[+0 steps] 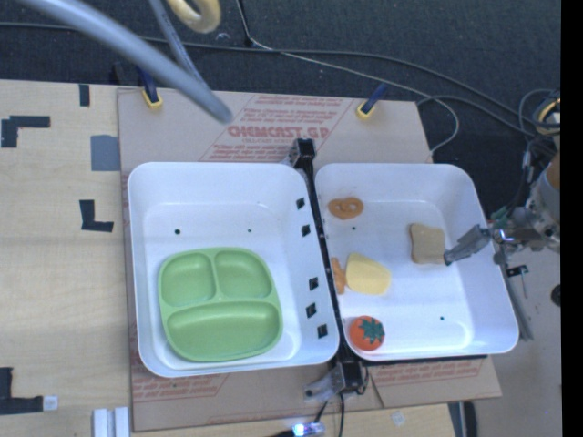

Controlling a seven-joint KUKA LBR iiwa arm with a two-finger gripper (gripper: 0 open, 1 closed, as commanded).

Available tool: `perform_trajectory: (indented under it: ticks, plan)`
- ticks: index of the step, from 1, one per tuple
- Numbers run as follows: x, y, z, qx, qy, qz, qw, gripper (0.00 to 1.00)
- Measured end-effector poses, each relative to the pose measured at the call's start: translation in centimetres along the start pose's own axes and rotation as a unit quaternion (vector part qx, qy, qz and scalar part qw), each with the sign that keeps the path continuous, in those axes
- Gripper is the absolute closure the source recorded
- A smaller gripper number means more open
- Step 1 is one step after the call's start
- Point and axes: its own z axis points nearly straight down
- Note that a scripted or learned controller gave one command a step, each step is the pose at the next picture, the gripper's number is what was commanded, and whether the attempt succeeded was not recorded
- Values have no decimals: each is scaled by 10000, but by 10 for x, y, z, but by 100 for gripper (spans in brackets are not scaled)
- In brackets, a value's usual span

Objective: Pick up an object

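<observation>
Reaching in from three o'clock, the gripper (455, 251) is seen at the right rim of the right bin (455, 182), and nothing is seen between its tips; whether it is released or clenched cannot be told. The pick is judged not yet begun: every object lies on a bin floor, so approach, grasp and lift are all left. In the left bin (146, 189) a green divided plate (219, 304) is laid, its long compartment toward six o'clock. In the right bin, a yellow wedge-shaped piece (368, 274) is found near the centre, its long axis running roughly from ten to four o'clock, with a small orange piece (338, 274) touching it at nine o'clock. A tan bread-like block (426, 243), closest to the gripper, is stood at two o'clock, its long axis near twelve to six. A toy tomato (367, 332) sits at seven o'clock, a brown pretzel-like piece (345, 208) at eleven o'clock.
</observation>
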Motion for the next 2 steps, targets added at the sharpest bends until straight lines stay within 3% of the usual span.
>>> perform_trajectory:
  ticks: [1, 2]
  plan:
    - [3, 9, 58, 22, 9, -1, 10000, 0]
    - [9, 2, 107, 26, 13, 2, 10000, 0]
